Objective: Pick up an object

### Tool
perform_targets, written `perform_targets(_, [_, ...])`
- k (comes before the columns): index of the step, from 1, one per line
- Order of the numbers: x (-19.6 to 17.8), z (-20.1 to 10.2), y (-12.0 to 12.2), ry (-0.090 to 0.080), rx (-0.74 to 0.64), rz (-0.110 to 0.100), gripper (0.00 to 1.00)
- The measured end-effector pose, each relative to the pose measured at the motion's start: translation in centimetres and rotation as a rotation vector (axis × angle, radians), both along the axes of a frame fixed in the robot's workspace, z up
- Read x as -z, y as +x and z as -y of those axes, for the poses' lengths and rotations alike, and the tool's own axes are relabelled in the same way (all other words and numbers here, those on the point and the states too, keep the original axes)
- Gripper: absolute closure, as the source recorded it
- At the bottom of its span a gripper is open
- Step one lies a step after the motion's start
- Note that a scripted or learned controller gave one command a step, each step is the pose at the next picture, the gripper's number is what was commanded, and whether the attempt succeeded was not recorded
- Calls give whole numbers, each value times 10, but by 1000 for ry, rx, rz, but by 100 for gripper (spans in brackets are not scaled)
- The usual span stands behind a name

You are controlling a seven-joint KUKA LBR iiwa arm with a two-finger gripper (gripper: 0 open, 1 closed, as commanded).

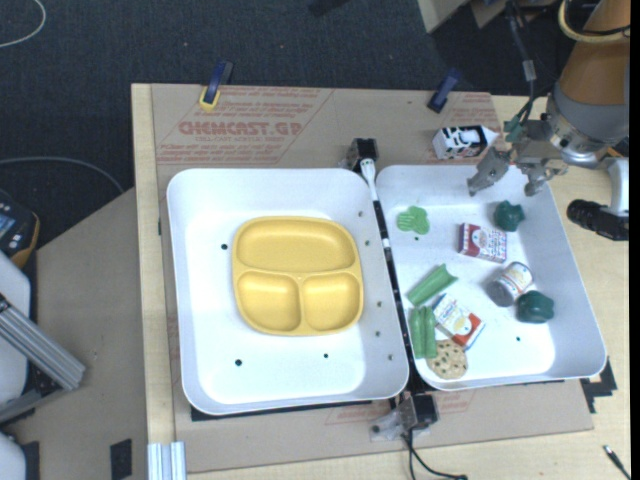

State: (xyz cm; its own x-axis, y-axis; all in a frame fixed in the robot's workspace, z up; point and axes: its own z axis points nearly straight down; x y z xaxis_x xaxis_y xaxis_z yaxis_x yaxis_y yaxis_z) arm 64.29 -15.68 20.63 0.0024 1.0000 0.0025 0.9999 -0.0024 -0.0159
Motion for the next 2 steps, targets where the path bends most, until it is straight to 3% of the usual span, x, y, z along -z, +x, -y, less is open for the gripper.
perform_targets(1, [-10,0,3,-2,-2,15,0])
perform_targets(2, [53,0,-3,-1,-2,9,0])
